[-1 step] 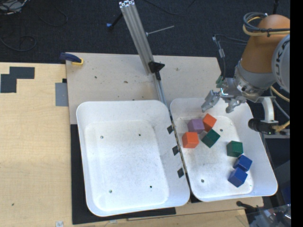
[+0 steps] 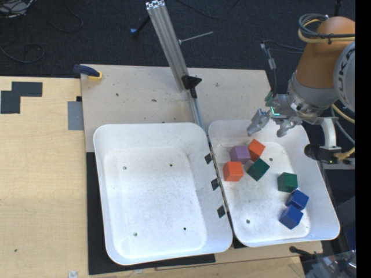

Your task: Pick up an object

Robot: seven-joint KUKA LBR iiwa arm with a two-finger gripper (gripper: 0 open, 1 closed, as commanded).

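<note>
— While your gripper [image 2: 270, 124] hangs spread apart, gripping nothing, over the right bin's [image 2: 324, 225] far edge, where's the nearest block?

— Your orange block [image 2: 257, 149] sits just below, near that edge.

No legible txt, labels or nos.

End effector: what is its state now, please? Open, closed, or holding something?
End effector: open, holding nothing, above the far end of the right bin, near the orange block.
</note>
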